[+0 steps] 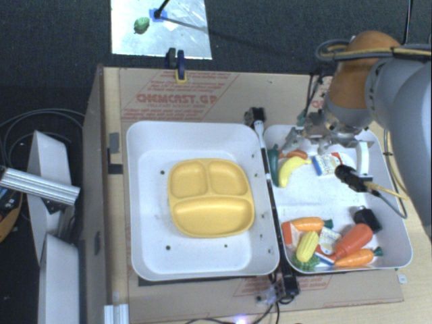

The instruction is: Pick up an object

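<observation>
**A:** In the camera view, what could spoil the pick?

**B:** Crowding, I'd say. The tool (316, 135) sits over the far end of the right bin (314, 198). There a banana (290, 168), a green piece (273, 160) and a small printed carton (327, 163) lie close together. A descent between them could nudge one aside or catch two at once. The banana also lies close to the bin's left wall, with the green piece between them, so the wall may block that side of a grasp.

**A:** Is the tool spread or pressed together?

**B:** I cannot tell, because the wrist and its fittings hide that part. Nothing is visibly pinched in it.

**A:** Anything else risky?

**B:** The banana is curved and smooth, so I'd guess it could roll or slip out of a grasp that lands off-centre. The carton lies flat and low, which gives little to catch hold of.

**A:** How does the likely target look?

**B:** The banana is yellow and plump, probably a plastic toy. It rests on the white bin floor, bowed, with one end pointing toward the carton. It is just beside the tool, on the near side.

**A:** And the other things?

**B:** At the near end are a heap of carrots (354, 239) and a corn cob (307, 246), with a small black thing (365, 217) nearby. They are well apart from the tool. The left bin (148, 181) holds a yellow divided plate (209, 198). Both bins stand on the desk (175, 96).
</observation>
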You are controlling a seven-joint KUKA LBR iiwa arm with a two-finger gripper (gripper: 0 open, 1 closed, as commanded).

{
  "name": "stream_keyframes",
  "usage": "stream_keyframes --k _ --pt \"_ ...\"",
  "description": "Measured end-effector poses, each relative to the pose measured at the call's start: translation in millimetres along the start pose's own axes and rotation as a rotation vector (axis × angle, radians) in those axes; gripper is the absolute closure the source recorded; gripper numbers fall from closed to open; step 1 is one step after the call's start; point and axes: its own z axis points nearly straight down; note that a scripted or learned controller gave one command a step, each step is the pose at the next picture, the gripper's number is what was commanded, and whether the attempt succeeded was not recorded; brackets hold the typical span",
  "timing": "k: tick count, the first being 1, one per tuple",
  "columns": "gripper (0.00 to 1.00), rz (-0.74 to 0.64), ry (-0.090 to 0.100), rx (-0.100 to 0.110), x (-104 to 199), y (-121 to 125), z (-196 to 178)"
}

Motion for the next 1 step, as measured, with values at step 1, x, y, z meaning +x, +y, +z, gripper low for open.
stream_keyframes --k 1 --pt "0.0 -0.001 -0.007 -0.014 -1.7 17.0 40.2"
